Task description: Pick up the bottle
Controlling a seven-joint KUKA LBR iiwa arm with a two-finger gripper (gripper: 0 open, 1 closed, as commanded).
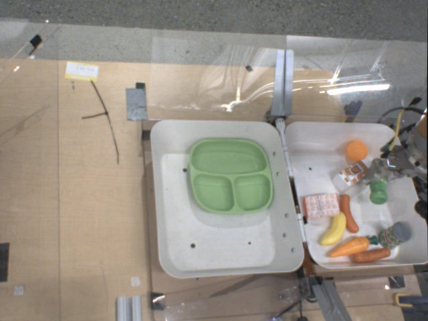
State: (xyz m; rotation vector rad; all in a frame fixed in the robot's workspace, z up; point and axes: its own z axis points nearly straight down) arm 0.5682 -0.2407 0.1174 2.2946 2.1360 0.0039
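One green bottle [378, 191] lies just beside the tool [391, 164]

Two bins side by side — left bin [167, 246] holds a tray [231, 176] toward its back. Right bin [314, 146] holds the rest: ball [356, 150] at back, carton [351, 174] just before it, packet [322, 206] to the left, banana [334, 229] before that, carrot [349, 247] at front — bottle [393, 235] at the front right corner. Gripper [391, 166] sits over the bin's right side, right of the carton.
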